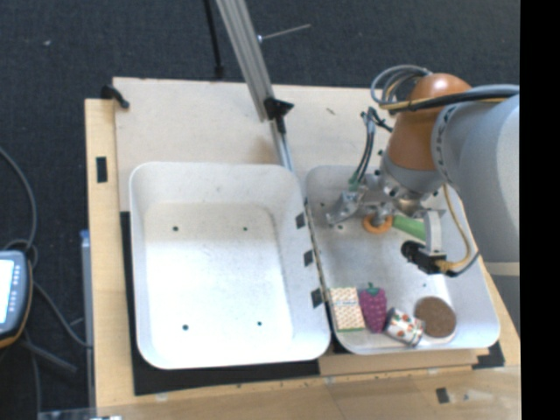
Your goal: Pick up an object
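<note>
OK, arm is reaching into the right bin [486, 318], gripper [378, 210] low over the bin's far half. Can't tell the jaw state: wrist hardware and cables cover that spot. Nothing visibly held.

An orange ring-shaped piece [378, 225] sits on the bin floor right under the gripper, with a green stick-like object [409, 225] just beside it, towards the arm side.

Along the right bin's near wall there is a row of objects: patterned box [346, 308] closest to the left bin [175, 186], then a magenta strawberry-like toy [374, 308] touching it, then a small red-and-white spotted can [403, 325] lying on its side, then a brown disc [435, 317] furthest out.

A slanted aluminium post [248, 52] stands behind the bins.
</note>
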Action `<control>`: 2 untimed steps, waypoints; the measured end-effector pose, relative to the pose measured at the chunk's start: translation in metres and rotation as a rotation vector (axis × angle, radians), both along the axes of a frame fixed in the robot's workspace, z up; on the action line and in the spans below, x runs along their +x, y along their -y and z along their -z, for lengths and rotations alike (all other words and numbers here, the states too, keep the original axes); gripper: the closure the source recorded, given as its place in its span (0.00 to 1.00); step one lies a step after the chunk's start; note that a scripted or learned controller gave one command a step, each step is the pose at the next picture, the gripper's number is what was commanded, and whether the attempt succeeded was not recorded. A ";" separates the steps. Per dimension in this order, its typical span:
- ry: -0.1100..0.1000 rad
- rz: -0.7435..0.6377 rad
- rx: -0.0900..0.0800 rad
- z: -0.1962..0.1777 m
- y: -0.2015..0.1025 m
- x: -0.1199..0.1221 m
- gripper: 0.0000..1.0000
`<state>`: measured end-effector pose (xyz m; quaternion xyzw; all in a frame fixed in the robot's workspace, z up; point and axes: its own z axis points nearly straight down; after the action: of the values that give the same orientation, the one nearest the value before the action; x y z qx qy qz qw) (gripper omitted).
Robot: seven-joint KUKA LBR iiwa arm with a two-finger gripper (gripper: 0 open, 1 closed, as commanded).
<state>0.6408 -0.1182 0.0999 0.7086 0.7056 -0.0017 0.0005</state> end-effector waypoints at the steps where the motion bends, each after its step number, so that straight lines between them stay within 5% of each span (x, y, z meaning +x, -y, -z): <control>1: 0.006 0.004 0.001 -0.013 0.001 0.001 1.00; 2: 0.007 -0.003 0.003 -0.059 -0.004 0.001 1.00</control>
<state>0.6416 -0.1143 0.1589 0.7075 0.7067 0.0017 0.0018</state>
